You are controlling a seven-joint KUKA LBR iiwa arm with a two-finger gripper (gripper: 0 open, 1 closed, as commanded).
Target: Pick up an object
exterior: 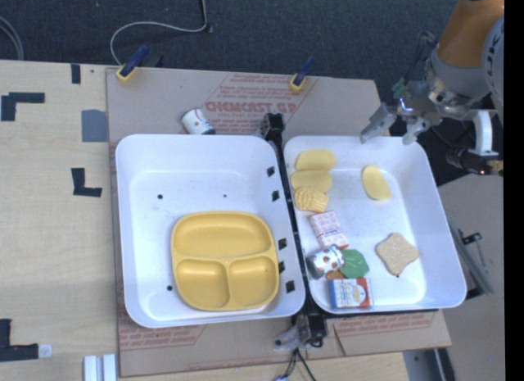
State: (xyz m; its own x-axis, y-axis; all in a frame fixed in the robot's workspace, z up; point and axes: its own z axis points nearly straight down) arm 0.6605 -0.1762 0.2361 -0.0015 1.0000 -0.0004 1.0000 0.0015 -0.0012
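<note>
Desk (49, 207) spread wide to the left of the jaws, carrying two bins set edge to edge, likely so goods can pass from one to the other; left bin (139, 166) well off from the jaws, holding a yellow tray (225, 260) flat near its front; right bin (434, 232) just below and in front of the jaws, stocked with small loose pieces, spread apart as if to leave room for a grab. Arm (471, 27) cut off at the top right corner, so its reach and pose hard to judge. Jaws (393, 123) poised over the far rim of the right bin, released and spread, grasping nothing. Nearest candidate the yellow oval (376, 183), just below the jaws; toast (397, 253) farther down; two yellow pieces (313, 170) and a waffle (310, 200) off to the left; cartons (327, 226) and a can (326, 261) bunched at the front, labels too small to read, green bit (357, 262) partly tucked beneath.
</note>
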